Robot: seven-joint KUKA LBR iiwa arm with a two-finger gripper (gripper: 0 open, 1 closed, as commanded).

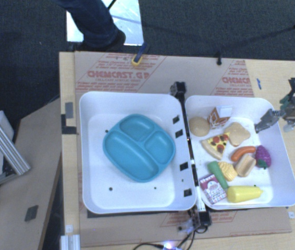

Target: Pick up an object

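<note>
Occupying the left bin: one blue divided plate, lying flat. Right bin: toy foods clustered together, among them a pizza slice, corn cob, hot dog, sausage, purple grapes, yellow banana. Gripper: above the right bin's far right rim, holding nothing; finger spread cannot be told.

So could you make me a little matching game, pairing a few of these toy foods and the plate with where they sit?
Things:
1. blue divided plastic plate
2. yellow plastic banana
3. purple toy grapes
4. triangular toy pizza slice

Places:
A. right bin, middle
B. right bin, near edge
C. left bin
D. right bin, right side

Pairs: 1-C, 2-B, 3-D, 4-A
</note>
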